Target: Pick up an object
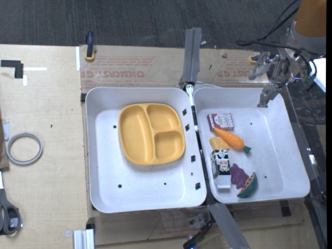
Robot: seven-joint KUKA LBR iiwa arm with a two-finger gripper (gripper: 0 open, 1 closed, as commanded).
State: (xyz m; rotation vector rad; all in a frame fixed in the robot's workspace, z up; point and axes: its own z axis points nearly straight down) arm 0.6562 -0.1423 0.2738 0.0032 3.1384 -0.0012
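Observation:
My gripper (260,87) hangs above the far right corner of the right bin (290,154), with its fingers spread and nothing between them. Several toys lie along that bin's left side, well below and left of the gripper. They are a red and white carton (221,121), an orange carrot (229,138), a cow-patterned milk carton (221,166), purple grapes (239,174) and a watermelon slice (249,185). A yellow divided plate (152,134) rests in the left bin (104,180).
A grey post (192,56) rises behind the seam between the bins. On the bench at left lie a tape roll (23,148) and scissors (8,219). A blue-handled clamp (90,45) sits at the back. Cables (280,19) trail by the arm.

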